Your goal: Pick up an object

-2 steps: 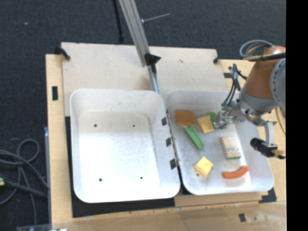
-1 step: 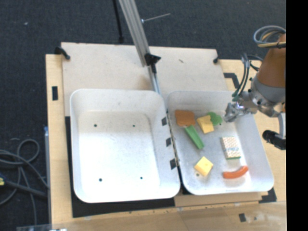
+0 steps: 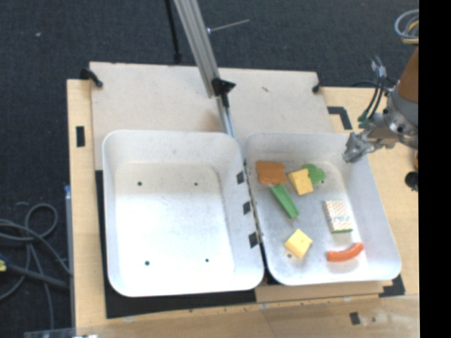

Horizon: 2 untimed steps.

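In the camera view the gripper (image 3: 354,148) hangs over the upper right rim of the right bin (image 3: 377,210); whether it is open cannot be told. Inside lie a brown block (image 3: 270,172), green stick (image 3: 285,199), two yellow cubes (image 3: 299,243), a patterned box (image 3: 339,215) and an orange sausage (image 3: 344,253). The left bin (image 3: 120,189) sits beside it on the tabletop (image 3: 81,189).

camera: fixed overhead | slanted down | both bins (image 3: 176,210) framed | mid-distance
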Each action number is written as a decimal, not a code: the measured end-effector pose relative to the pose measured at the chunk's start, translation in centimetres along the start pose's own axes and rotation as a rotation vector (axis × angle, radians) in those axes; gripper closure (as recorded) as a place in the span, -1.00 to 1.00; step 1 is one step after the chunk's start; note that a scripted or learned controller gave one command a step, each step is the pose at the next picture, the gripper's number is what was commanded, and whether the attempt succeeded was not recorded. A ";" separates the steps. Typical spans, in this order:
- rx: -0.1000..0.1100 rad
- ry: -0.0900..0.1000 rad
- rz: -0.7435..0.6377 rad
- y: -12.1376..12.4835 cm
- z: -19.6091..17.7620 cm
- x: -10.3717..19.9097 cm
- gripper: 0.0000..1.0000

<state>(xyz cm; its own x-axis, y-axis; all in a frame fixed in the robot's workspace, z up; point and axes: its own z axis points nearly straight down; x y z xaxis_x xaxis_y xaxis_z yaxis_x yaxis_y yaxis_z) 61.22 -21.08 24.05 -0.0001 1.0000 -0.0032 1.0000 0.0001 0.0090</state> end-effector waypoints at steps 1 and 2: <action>0.002 0.002 -0.003 0.2 -3.6 -0.1 1.00; 0.009 0.002 -0.005 -0.5 -2.3 5.1 1.00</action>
<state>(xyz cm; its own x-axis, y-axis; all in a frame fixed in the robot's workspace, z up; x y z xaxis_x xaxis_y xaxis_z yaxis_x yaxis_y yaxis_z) 60.66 -15.93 26.35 -0.0049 1.0000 -0.0017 1.0000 0.0049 0.0003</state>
